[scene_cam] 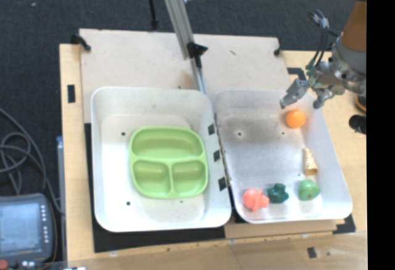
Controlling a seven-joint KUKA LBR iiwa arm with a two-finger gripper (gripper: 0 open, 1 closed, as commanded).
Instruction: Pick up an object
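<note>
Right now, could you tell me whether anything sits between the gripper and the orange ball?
Nothing visible does. The gripper, fingers spread, hangs just above the orange ball in the right bin; the other objects lie along that bin's near edge.

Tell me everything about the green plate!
The green plate is light green and looks like smooth plastic. It has rounded corners and three sections: one long section at the far side and two smaller ones at the near side. It lies flat in the left bin, right side up, and touches only the bin floor.

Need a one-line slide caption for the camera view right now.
Open end effector poised above the orange ball in the right bin; green divided plate sits in the left bin.
</note>
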